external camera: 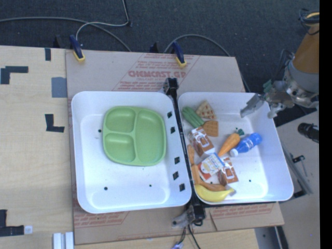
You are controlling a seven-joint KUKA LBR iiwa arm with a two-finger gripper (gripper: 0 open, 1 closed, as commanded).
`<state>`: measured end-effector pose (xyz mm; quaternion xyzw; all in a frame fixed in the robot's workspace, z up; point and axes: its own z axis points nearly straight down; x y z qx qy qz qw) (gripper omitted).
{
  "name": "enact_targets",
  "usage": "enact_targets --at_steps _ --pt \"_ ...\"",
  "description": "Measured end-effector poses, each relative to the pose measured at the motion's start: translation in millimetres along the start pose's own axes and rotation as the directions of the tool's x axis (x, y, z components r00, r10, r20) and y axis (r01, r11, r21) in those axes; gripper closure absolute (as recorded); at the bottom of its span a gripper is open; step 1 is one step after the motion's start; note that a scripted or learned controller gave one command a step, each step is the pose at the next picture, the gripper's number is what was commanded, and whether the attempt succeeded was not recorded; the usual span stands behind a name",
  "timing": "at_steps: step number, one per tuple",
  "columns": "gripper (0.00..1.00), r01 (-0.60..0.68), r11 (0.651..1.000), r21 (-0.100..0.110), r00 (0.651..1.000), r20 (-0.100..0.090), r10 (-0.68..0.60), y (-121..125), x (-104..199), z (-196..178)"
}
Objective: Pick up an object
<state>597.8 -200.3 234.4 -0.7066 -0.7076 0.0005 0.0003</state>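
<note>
The pincer (262, 107), fingers spread apart and holding nothing, is poised over the bin's (282, 183) far corner, with the carrot (230, 142) and bottle (246, 143) lying below it, within reach for a grab.

— Arm: position?
— Enters from the right edge; orange band uppermost, grey wrist below it, angled down and leftward.
— Pincer (261, 107): condition?
— Two fingers spread apart, pointing left and down; nothing between them.

arm (310, 51) cropped at right edge
</note>
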Motion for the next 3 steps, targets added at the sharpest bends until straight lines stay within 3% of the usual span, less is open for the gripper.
enact_targets --at_steps 1,2,3 --pt "0.0 0.0 1.0 -0.004 1.0 -0.001 0.0 -30.1 31.3 147.7" --pt "1.0 0.0 1.0 -0.007 1.0 0.004 0.0 -29.5 29.9 137.6" --pt "1.0 0.002 1.0 -0.003 1.0 -0.001 -0.002 21.3 109.9 49.2"
